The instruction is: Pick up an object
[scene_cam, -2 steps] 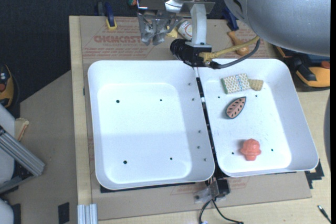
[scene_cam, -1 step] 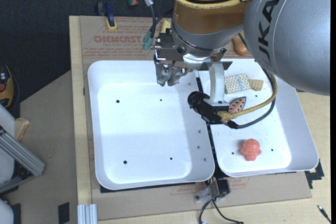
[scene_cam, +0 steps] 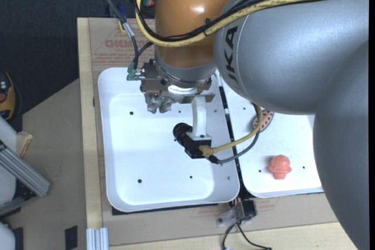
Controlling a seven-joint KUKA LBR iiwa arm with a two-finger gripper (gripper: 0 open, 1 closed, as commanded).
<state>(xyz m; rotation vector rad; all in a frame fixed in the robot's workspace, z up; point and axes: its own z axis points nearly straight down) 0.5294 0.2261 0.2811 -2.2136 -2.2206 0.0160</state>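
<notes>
Hiding the jaws beneath the wrist, leaving apart or together impossible to tell. Hanging the gripper (scene_cam: 158, 103) low over the far part of the left-hand bin (scene_cam: 117, 184). Lying in the right-hand bin (scene_cam: 293, 189), well apart from the gripper: pink lump (scene_cam: 280, 165). Peeking out beside the arm, near that bin's left wall: speckled reddish disc (scene_cam: 265, 120).

Two white bins (scene_cam: 135, 152) (scene_cam: 296, 183), one pink toy (scene_cam: 280, 165)
</notes>
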